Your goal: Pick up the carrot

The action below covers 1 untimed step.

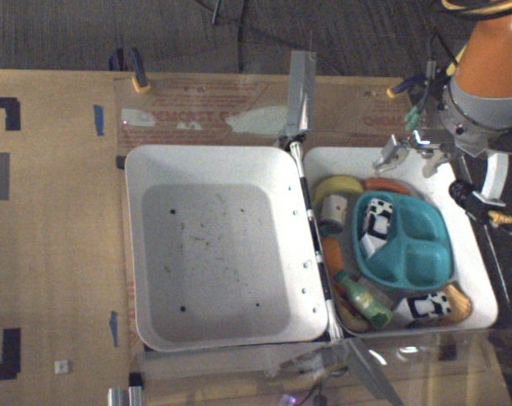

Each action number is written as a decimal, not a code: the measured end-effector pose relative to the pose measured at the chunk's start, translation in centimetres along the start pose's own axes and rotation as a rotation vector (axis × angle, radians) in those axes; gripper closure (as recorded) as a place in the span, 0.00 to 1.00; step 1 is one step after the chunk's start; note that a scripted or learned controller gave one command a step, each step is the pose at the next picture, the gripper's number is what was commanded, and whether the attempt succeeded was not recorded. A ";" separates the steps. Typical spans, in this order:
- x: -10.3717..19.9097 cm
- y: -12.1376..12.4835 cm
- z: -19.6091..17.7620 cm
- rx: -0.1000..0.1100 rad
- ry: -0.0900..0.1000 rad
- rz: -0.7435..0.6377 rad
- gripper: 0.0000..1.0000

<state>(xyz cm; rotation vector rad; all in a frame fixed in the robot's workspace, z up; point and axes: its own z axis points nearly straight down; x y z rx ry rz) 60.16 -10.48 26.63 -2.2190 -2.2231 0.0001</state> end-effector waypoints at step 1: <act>5.6 -10.7 0.5 0.001 0.000 -0.024 0.00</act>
